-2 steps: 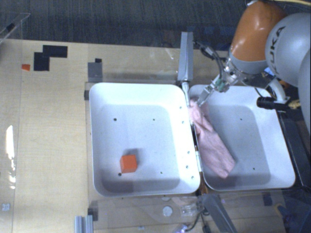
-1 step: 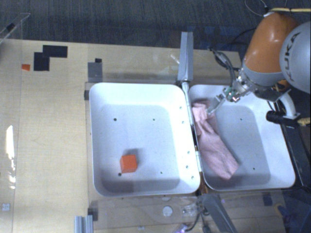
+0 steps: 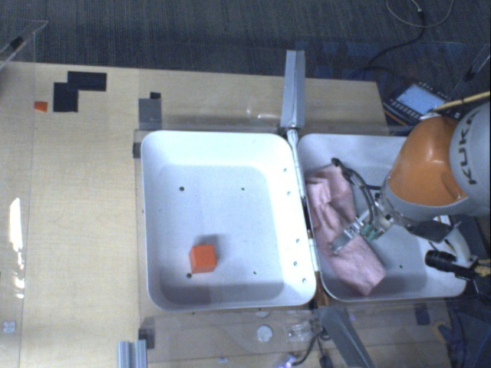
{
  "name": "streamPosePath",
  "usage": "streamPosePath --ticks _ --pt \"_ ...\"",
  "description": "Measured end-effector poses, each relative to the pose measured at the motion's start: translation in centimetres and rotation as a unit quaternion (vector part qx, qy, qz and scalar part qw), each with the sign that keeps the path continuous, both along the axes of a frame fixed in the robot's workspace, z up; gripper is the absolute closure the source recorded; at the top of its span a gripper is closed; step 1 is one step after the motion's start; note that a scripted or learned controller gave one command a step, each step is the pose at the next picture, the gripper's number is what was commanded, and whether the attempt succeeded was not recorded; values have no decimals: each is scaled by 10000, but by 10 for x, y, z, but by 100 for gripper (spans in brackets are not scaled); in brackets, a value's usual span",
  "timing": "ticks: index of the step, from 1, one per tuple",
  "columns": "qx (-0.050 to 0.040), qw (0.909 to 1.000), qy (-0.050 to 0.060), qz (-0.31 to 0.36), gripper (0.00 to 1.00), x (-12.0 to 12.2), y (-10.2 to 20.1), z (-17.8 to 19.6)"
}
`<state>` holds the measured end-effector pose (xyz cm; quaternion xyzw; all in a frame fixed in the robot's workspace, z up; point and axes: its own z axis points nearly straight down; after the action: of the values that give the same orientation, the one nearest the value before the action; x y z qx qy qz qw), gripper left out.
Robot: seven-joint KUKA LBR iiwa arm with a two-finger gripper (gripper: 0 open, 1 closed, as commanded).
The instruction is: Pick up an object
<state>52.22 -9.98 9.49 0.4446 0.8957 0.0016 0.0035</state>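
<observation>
A pink cloth (image 3: 336,232) lies crumpled along the left side of the right bin (image 3: 406,278). My gripper (image 3: 347,238) is down low over the cloth's middle, touching or nearly touching it. The arm with its orange band (image 3: 424,167) reaches in from the right and hides part of that bin. A small orange cube (image 3: 203,258) rests on the floor of the left bin (image 3: 161,205), toward its front left, far from the gripper.
A metal divider post (image 3: 294,90) stands at the back between the two bins. Black blocks (image 3: 75,89) and a small orange piece (image 3: 41,106) sit on the wooden bench at the far left. Cables and a tablet (image 3: 418,98) lie at the back right.
</observation>
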Motion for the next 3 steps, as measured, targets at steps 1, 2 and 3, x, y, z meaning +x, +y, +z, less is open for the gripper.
streamPosePath --ticks 1,2,3 --pt "0 9963 -43 -862 0 88 -36 -4" --pt "3 9963 -51 -860 0 37 -30 -4" --pt "20 9813 -31 -1924 0 88 -9 -5"
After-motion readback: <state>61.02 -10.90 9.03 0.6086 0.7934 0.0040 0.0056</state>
